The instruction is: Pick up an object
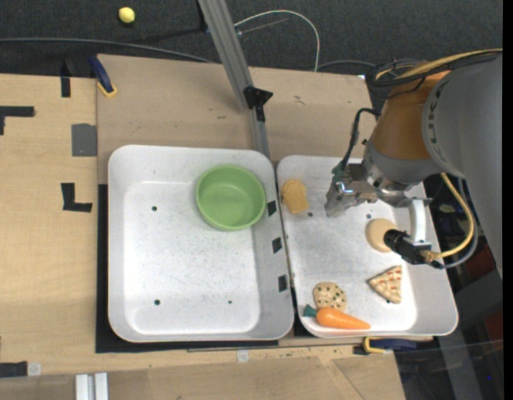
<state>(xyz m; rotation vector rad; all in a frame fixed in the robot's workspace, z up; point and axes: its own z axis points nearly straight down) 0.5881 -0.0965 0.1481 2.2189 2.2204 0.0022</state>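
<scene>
Two bins: a left white bin (131, 257) and a right white bin (431, 311) are set side by side on the wooden counter (40, 248).
Left bin: a round green plastic bowl (231, 197) is seen upright at its upper right.
Right bin: a yellow toy bread piece (295, 196), a cream round bun (379, 234), a triangular pizza slice (387, 283), a speckled round cookie (328, 294).
Orange toy carrot (343, 319): laid along the near rim, long axis left-right, green top leftward.
Tool (340, 197): lowered beside the bread piece; its state cannot be told.
Writing: none legible.

The left white bin (131, 248) lies bare below the round green plastic bowl (231, 197). In the right white bin (311, 248), the middle floor stays free between the yellow bread-like lump (296, 197) and the orange carrot (343, 319).
</scene>
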